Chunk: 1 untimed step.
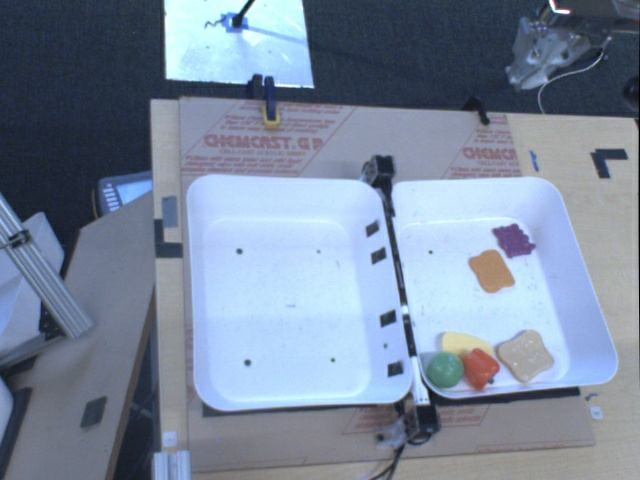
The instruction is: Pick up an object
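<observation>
Looking down on the bench [330, 128], you have 2 shallow white bins side by side, and every loose item sits in the right bin [560, 208]; the left bin [290, 298] carries none of them. The likely reason for the layout is simple: one bin serves as the source for picks and the other as a place to drop.

The arm's end [560, 28] hangs at the top right corner, well apart from the bins and above the dark floor, so you can judge it parked clear of the work. You cannot tell how its jaws stand; that part is too blurred and cropped.

No single target is named, so any of 6 small toy-food pieces qualifies:
- a purple cluster, grape-like [513, 239], near the far right wall
- an orange flat piece [492, 270] just beside it, lying alone on open floor
- a yellow wedge [464, 343], a green ball [445, 370], a red pepper-like piece [481, 368] and a tan toast slice [525, 355], crowded together at the near wall

You would probably find the orange piece or the purple cluster easier, since each has free space around it, while the crowded 4 touch or nearly touch and hug the rim.
</observation>
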Motion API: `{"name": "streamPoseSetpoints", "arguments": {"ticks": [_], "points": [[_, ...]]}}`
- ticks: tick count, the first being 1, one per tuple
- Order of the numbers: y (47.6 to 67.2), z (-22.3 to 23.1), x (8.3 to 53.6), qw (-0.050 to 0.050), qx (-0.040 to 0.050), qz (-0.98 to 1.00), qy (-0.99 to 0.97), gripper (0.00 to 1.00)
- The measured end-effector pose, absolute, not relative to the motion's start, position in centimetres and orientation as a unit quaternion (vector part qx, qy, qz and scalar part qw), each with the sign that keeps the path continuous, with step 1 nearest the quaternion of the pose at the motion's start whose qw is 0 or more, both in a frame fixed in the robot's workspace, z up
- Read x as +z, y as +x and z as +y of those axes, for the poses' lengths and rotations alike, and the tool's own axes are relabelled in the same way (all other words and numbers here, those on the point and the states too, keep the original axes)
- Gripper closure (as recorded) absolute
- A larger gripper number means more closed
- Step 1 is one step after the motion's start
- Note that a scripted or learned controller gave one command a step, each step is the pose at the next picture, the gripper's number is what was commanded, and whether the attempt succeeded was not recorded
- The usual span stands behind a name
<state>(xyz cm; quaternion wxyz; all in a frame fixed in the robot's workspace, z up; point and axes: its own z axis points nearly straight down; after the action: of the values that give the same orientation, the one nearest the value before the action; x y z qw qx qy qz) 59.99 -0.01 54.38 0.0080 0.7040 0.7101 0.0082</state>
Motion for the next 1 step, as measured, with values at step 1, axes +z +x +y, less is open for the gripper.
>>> {"name": "streamPoseSetpoints", "arguments": {"ticks": [1], "points": [[62.95,-3.16,44.71,-0.002,-0.0025,0.707,0.708,1.00]]}}
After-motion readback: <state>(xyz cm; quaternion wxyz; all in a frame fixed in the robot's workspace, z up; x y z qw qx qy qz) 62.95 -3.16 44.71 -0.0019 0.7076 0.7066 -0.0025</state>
